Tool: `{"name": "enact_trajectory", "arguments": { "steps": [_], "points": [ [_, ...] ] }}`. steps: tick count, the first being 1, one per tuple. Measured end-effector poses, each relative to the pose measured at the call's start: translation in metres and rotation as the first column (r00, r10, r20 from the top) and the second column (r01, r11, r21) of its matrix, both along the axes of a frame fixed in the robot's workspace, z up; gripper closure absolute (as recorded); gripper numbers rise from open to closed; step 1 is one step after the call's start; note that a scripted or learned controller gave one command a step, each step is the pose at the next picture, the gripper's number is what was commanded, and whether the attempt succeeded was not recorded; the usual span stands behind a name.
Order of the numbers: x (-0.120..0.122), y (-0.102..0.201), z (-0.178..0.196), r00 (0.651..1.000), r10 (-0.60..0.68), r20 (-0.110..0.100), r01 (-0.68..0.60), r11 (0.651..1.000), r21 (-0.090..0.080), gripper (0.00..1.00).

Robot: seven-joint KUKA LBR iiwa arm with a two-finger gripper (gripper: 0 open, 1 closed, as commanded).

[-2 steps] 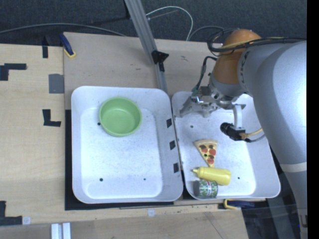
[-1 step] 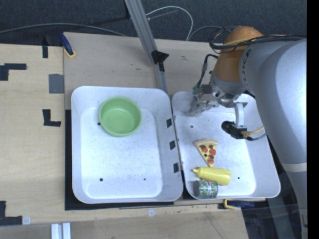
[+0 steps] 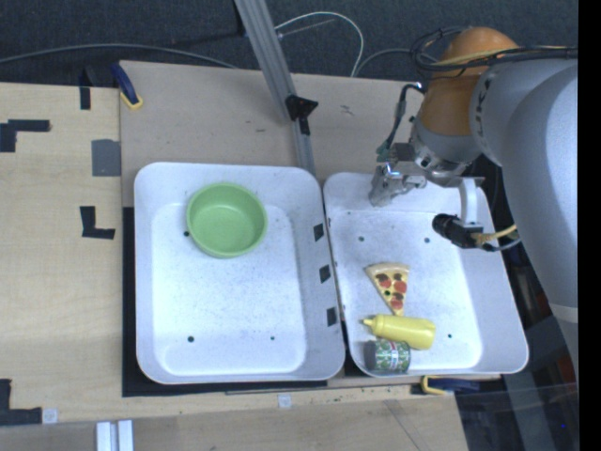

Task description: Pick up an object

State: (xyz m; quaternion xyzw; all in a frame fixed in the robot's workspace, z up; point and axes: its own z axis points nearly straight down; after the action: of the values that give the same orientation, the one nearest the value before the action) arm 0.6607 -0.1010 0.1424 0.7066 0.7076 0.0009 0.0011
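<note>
Bench: pale wood, black tape marks on its left part.
Metal pole: slants across the far side, a black clamp low on it.
Cables: loop over the dark far floor.
Blue clip: far-left bench corner.

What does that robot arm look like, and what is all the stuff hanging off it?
The arm is a thick, rounded grey tube with an orange band above its wrist. Thin dark cables loop around that band. At its tip sits a small grey metal gripper, and a black fitting with a yellowish wire hangs beside it.
</note>
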Motion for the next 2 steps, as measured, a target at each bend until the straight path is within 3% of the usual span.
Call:
{"name": "enact_trajectory", "arguments": {
  "steps": [2],
  "points": [
    [0.000,0.001,0.065,1.000,0.001,-0.001,-0.001,1.000,0.000,1.00]
  ]
}}
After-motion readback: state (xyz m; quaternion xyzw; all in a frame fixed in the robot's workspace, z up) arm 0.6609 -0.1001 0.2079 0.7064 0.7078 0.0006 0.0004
